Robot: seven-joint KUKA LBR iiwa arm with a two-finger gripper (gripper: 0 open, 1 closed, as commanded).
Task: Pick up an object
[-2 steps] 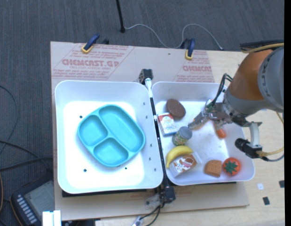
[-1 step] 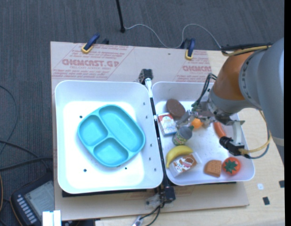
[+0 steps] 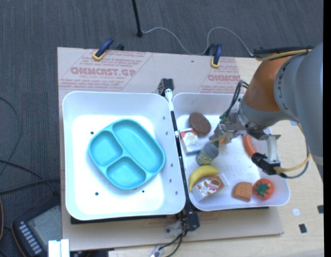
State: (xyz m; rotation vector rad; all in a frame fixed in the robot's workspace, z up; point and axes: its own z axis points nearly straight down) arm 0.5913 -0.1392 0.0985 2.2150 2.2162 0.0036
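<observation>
The right-hand white bin (image 3: 283, 197) carries the candidates for picking. Near its centre a small grey-green can with a dark top (image 3: 206, 154) lies tilted. At its 11 o'clock rests a brown oval patty (image 3: 199, 122), and at its 9 o'clock a small white and red carton (image 3: 189, 141), close to the bin's left wall. At the can's 6 o'clock sits a yellow plastic banana (image 3: 203, 174), touching a small printed packet with red and white artwork (image 3: 209, 187) below it. Toward 4 o'clock are a tan square cracker-like piece (image 3: 242, 191) and, just beside it, an orange-red toy tomato with a green stem (image 3: 262, 189). At 3 o'clock from the can lies a slim orange carrot-like stick (image 3: 249, 143).

The gripper (image 3: 223, 134) hangs low over the bin at the can's 1 o'clock, very near it; whether its grip is spread or closed cannot be told, and nothing can be seen held in it.

At 9 o'clock, the left-hand white bin (image 3: 79, 111) holds a light blue three-compartment plastic plate (image 3: 126, 153). Both bins rest on a tan printed board (image 3: 106, 71), fixed at 12 o'clock by two blue and yellow clamps (image 3: 103, 48).
</observation>
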